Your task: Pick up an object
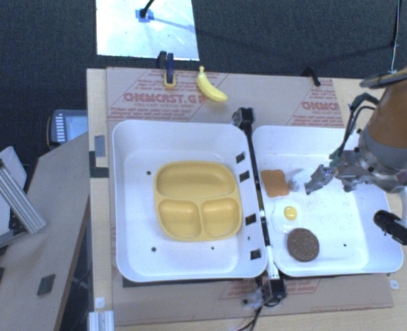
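Note:
The right bin [341, 140] holds three things near its left side. An orange-brown toast slice [274, 183] lies flat, a fried egg [289, 214] sits just below it, and a round brown patty [303, 244] is nearest the front. My gripper [315, 182] reaches in from the right and hangs low over the bin, just right of the toast and above the egg. Nothing is visibly held in it.
The left bin [131, 185] holds a yellow three-compartment tray [195, 198]. A yellow banana [210, 87] lies on the board behind the bins, next to a yellow clamp [169, 71]. A black divider strip [253, 192] runs between the bins.

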Motion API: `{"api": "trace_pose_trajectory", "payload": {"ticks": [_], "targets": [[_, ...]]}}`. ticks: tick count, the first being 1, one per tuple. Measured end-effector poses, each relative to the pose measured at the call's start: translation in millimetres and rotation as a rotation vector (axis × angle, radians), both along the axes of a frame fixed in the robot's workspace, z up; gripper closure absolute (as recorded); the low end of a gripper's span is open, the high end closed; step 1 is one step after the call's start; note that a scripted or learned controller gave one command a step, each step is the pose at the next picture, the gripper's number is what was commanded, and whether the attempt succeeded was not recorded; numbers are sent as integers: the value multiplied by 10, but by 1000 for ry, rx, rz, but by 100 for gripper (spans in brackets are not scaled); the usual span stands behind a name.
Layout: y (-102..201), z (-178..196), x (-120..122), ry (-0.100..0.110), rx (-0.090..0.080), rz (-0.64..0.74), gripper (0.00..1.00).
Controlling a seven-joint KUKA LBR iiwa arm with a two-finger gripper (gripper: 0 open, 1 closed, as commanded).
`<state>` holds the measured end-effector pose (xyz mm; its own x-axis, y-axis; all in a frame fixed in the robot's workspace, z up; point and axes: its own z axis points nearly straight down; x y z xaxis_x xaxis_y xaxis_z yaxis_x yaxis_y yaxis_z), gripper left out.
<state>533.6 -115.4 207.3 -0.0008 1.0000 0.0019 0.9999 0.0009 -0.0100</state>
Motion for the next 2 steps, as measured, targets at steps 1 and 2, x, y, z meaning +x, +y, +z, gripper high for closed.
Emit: {"api": "trace_pose_trajectory", "payload": {"ticks": [1, 2], "targets": [[0, 53, 26, -11, -2, 2, 0], [-101, -491, 15, -7, -1, 0, 0]]}}
